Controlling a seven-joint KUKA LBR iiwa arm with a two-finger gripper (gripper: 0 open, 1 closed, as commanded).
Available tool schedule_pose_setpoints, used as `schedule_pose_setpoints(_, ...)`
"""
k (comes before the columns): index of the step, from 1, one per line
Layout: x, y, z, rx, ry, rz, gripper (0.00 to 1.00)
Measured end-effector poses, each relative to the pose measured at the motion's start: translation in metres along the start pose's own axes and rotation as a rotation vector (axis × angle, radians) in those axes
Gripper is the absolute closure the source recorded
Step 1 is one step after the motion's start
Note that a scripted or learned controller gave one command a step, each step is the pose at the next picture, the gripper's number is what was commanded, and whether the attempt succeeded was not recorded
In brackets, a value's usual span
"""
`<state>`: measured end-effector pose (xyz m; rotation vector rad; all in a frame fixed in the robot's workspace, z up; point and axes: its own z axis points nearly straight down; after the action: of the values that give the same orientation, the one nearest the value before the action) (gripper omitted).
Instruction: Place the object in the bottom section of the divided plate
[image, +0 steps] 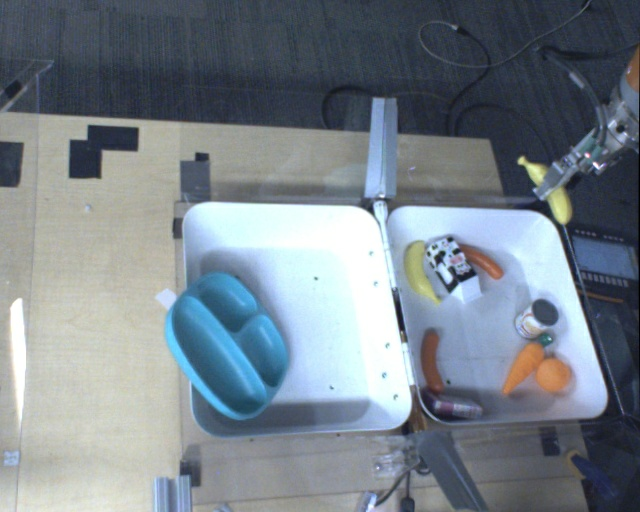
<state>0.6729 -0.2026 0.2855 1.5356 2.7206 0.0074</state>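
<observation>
Yellow, a small banana-shaped toy (549, 190) sits clamped between the fingers of the grey two-finger gripper (562, 178), above the far right corner of the right white bin (575, 270). Well apart, the blue divided plastic plate (226, 343) lies tilted against the left wall of the left white bin (300, 240).
</observation>
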Motion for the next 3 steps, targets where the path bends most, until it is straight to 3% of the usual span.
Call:
schedule_pose_setpoints(1, 0.01, 0.003, -0.021, 0.007, 0.006, 0.151, 1.0)
schedule_pose_setpoints(2, -0.001, -0.003, 0.0, 0.005, 0.006, -0.128, 1.0)
schedule_pose_setpoints(3, -0.001, 0.0, -0.014, -0.002, -0.002, -0.131, 1.0)
